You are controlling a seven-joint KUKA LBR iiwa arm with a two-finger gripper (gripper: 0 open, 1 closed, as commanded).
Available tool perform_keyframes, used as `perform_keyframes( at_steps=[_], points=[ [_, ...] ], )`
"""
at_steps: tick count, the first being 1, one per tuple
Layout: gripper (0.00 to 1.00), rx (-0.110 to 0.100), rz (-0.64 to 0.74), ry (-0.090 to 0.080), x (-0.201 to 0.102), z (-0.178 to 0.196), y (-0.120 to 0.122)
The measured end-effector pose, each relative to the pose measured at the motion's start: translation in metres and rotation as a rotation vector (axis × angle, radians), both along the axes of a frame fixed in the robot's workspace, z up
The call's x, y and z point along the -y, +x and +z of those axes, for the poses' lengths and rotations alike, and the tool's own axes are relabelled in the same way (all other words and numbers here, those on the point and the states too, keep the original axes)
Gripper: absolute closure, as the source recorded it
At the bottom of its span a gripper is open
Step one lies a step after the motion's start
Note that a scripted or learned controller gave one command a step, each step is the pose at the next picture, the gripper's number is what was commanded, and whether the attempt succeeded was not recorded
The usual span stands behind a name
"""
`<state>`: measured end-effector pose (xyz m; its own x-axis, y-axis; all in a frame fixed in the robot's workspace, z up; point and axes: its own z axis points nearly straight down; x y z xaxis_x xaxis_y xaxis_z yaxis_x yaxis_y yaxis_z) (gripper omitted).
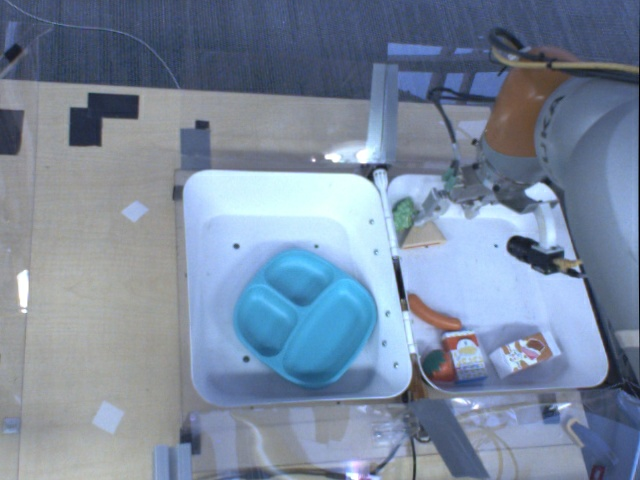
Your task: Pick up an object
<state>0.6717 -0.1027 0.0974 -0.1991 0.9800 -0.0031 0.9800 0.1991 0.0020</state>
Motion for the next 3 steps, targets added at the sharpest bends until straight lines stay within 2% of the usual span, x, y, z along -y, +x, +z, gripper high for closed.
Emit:
perform_keyframes(
  at_steps=[1, 2, 3],
  points=[
    [0.0, 0.004, 0.047, 0.001, 0.008, 0.028, -0.068],
    [0.0, 0.0, 0.052, 0.003, -0.015, 0.004, -0.111],
    [0.0, 0.007, 0.051, 0.0, 0.043, -0.009, -0.075]
  ],
)
